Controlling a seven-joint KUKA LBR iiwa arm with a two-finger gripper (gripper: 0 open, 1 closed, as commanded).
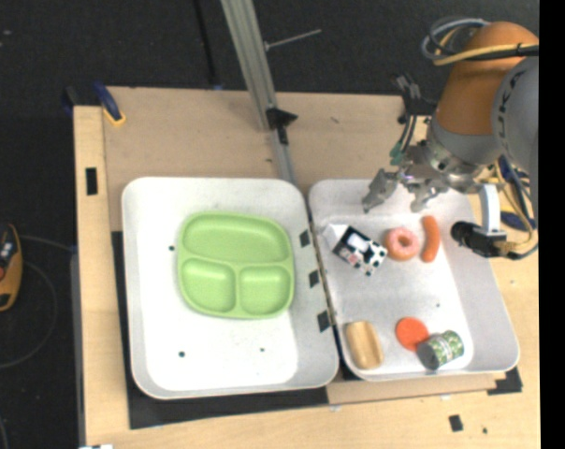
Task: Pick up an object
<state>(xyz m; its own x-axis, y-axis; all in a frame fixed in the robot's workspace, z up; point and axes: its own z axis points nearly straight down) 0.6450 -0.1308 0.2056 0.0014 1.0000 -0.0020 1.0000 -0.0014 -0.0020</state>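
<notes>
Camera view: the claw (401,191) hangs spread and empty over the right white bin's (470,340) far end, just beyond the pink ring doughnut (402,244) and orange sausage-shaped toy (430,238), seemingly lined up to drop onto one

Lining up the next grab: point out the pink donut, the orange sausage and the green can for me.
pink donut (402,244): camera view, on its frosted ring, right bin.
orange sausage (430,238): camera view, middle of its length, just right of the donut.
green can (441,349): camera view, on its side wall, near the bin's front edge.
</notes>
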